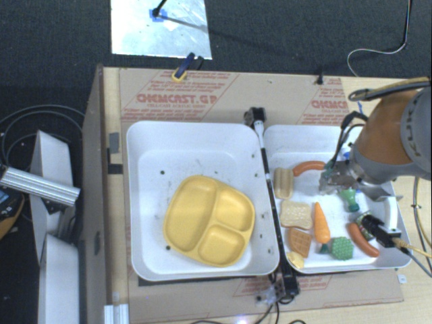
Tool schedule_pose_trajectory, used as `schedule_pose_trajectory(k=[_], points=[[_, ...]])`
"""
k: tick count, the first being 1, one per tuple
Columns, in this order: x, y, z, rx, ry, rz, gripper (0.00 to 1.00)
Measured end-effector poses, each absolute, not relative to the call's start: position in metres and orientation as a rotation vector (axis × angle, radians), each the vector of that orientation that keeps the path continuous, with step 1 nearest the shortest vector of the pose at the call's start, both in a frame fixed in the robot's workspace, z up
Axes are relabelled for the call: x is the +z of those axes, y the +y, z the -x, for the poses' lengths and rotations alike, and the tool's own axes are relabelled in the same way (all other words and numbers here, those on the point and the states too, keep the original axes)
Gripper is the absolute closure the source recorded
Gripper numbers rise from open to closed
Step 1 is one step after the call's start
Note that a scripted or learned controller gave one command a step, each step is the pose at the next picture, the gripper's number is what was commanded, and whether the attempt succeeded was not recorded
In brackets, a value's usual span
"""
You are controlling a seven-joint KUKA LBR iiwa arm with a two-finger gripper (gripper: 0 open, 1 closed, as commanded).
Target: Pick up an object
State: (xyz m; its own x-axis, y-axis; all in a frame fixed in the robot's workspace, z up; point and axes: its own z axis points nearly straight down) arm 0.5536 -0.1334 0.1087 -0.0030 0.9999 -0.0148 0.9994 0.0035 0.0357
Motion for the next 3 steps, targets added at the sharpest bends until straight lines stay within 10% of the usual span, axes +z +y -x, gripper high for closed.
schedule_pose_trajectory(k=[1,2,3], points=[[0.108,-0.133,-0.553,0.022,2.200,-2.193,0.00],[0.089,-0.125,-0.518,0.014,2.210,-2.212,0.00],[0.100,-0.123,-0.519,0.018,2.216,-2.211,1.00]])
